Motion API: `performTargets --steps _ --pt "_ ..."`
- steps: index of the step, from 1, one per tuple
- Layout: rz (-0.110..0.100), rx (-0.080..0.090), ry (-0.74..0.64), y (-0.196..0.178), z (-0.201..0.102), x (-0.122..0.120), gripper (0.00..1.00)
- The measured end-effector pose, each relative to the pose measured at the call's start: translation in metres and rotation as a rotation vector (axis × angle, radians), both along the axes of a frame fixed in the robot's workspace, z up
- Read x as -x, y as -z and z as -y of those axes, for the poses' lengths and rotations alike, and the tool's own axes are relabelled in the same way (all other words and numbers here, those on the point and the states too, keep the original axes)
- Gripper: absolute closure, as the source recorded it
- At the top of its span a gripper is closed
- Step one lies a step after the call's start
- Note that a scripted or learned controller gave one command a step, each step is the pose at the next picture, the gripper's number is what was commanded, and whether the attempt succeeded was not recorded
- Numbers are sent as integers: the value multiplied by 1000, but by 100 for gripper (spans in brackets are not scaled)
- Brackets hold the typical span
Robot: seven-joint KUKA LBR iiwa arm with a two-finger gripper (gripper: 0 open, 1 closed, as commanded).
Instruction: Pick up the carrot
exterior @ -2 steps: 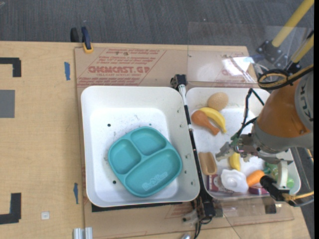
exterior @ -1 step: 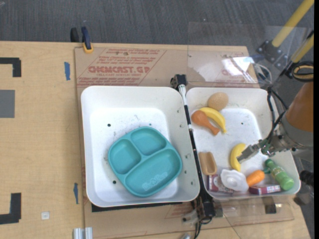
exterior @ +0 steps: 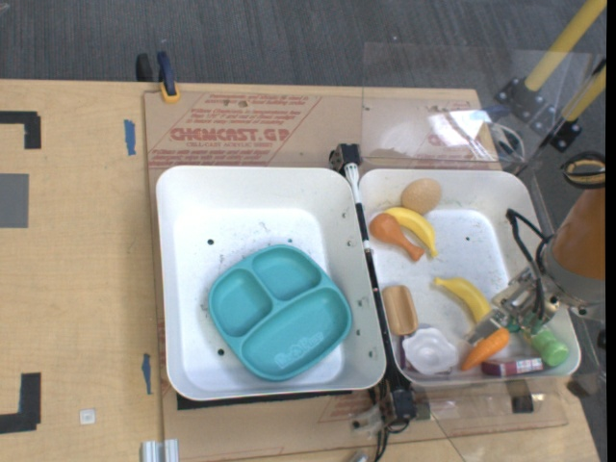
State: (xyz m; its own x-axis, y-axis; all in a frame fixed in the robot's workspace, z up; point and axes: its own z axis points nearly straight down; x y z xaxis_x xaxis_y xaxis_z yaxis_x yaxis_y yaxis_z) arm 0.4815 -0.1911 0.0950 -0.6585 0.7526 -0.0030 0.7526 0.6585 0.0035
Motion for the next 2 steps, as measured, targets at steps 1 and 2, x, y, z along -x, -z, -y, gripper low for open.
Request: performTargets --steps 1,2 --pt "6 1 5 -10 0 -2 100" --pt "5 0 5 -9 0 -1 0"
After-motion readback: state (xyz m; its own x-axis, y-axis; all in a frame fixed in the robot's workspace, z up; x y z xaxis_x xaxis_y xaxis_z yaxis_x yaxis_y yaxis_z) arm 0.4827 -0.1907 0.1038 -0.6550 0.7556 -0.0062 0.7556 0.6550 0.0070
